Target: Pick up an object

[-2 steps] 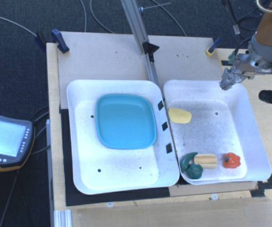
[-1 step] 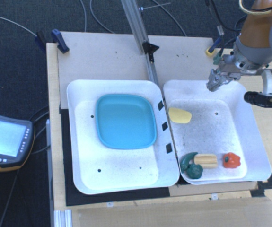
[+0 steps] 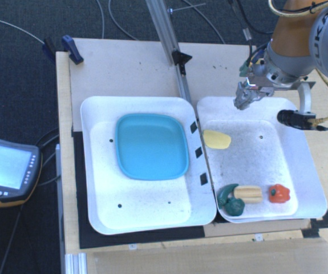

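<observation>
- Fingers: the gripper hangs over the far rim of the right bin. Its fingertips are small and dark against the white plastic, and whether they stand open or shut cannot be told. Nothing shows between them.
- Candidate objects: all lie in the right bin. A yellow piece rests against the bin's left wall, toward the far end. A green vegetable, a tan block and a red pepper sit in a row along the near wall.
- Governing relation: the yellow piece is the nearest candidate. It lies toward the camera and to the view's left of the gripper, near but clearly apart from it. Its long axis runs roughly across the bin, left to right.
- The near-wall row lies well apart from the gripper. The tan block touches the green vegetable; the red pepper stands just beside the block.
- Left bin: holds a blue tray, separated from the gripper by the bin divide.
- Assessment: no object is lifted; the pick is not yet made.
</observation>
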Controlling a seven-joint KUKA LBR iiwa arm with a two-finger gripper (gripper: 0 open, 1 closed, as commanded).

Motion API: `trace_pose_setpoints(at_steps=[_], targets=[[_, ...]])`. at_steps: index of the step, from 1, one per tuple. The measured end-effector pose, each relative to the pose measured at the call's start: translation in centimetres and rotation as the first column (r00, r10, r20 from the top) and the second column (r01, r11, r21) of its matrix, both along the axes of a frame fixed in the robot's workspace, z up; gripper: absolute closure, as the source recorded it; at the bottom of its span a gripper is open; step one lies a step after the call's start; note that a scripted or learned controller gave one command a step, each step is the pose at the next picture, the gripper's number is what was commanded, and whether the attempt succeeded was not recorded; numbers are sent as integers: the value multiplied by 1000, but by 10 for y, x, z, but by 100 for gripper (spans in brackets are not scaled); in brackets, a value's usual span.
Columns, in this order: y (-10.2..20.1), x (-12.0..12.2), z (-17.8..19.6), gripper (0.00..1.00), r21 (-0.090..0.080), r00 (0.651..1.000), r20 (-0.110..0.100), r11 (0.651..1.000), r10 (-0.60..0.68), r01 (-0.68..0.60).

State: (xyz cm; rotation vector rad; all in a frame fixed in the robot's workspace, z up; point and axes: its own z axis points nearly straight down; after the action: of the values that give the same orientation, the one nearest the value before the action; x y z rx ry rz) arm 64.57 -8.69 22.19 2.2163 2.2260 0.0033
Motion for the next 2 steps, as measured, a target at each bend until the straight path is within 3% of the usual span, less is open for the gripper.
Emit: trace_pose_setpoints(at_steps=[2], targets=[[100, 1, -1, 100, 0, 1000, -2, 1000, 0, 0]])
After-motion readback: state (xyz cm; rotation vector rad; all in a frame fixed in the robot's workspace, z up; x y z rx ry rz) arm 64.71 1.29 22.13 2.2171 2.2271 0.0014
